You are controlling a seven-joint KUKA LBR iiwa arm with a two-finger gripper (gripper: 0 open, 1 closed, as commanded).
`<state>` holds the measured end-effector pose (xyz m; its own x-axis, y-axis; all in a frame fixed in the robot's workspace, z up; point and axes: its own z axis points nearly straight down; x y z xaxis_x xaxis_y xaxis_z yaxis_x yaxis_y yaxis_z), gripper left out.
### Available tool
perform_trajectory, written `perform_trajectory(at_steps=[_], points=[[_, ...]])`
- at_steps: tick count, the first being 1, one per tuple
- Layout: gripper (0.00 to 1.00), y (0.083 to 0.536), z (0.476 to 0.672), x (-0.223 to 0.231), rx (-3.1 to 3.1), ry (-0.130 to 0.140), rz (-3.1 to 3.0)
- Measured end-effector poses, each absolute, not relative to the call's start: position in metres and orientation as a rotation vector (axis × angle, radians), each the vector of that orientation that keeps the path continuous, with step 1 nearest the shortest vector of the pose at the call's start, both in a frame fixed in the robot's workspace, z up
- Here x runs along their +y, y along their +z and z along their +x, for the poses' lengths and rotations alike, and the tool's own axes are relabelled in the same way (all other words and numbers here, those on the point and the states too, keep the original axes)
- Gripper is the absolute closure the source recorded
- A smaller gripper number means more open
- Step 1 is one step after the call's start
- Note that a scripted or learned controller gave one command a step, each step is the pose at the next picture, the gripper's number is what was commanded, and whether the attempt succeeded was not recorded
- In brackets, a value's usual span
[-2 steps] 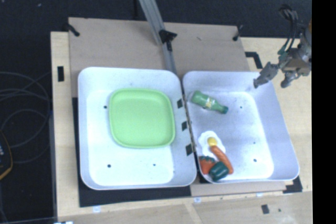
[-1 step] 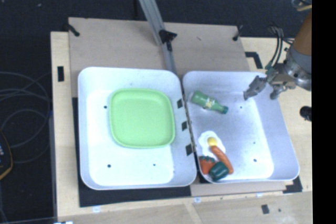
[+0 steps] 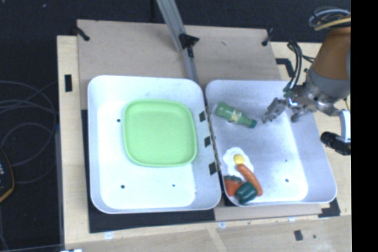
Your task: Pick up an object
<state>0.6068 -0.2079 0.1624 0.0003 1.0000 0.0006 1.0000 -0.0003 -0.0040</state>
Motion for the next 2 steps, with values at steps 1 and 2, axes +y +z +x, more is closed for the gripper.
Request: perform_trajectory(at_steps=[1,2], points=[[0.00,0.102,0.612,-0.206,-2.219,0.004,-2.219],[1.00,0.116,0.613,-0.206,-2.222,-0.002,-2.223]])
